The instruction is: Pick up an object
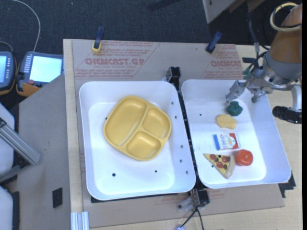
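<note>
Several small toy foods lie in the right bin. A dark green lump sits at the far end. In front of it come a yellow biscuit-like piece, a small red, white and blue carton, a red tomato and a pizza slice. My gripper hangs over the bin's far end, open, its fingers spread with nothing between them. Its left finger stands just above the green lump.
The left bin holds a yellow divided plate. A black divider strip runs between the two bins. Blue clamps grip the far edge of the cardboard-covered bench.
</note>
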Tool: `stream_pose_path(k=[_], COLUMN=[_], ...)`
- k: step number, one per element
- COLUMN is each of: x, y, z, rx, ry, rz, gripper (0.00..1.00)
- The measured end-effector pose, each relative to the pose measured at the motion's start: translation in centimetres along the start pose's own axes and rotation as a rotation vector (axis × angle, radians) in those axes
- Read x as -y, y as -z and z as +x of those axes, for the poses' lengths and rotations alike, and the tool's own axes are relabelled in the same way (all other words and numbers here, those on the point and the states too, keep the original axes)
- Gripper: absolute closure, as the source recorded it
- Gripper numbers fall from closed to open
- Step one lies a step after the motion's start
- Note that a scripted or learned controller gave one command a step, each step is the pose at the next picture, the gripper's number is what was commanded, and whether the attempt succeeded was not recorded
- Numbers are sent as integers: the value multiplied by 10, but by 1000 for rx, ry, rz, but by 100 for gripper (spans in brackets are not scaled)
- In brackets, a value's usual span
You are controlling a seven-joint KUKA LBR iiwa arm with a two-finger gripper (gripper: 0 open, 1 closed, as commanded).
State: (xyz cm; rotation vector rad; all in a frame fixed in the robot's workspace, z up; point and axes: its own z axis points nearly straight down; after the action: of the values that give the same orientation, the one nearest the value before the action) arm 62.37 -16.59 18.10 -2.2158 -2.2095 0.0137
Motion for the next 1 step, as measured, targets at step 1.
stream_pose_path(k=[1], x=[-3], y=[9], z=[1], rx=[3], ry=[3], rz=[-15], gripper=[0])
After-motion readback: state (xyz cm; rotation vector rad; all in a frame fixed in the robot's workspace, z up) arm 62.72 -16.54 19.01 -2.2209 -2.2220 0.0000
